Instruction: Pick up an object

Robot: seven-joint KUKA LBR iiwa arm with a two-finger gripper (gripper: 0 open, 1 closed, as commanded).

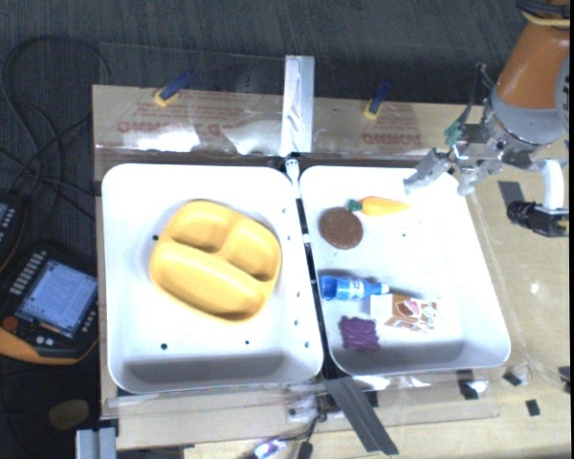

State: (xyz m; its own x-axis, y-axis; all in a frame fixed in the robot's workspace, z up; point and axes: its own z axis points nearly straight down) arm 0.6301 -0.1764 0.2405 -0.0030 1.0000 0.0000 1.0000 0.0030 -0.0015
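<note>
Hovering over the far right corner of the right bin (488, 285), the jaws (440, 168) hang above the rim; whether they are parted or closed I cannot tell, and nothing shows held between them. Nearest to them is the carrot (383, 205), lying on the bin floor just left of and below the jaws in the camera view. Its long axis runs left to right, green top at the left, tip pointing right toward the arm. Touching or almost touching its green end is a brown disc (342, 228). Reaching the carrot probably means a short drop leftward, jaws closing across its width.
</note>
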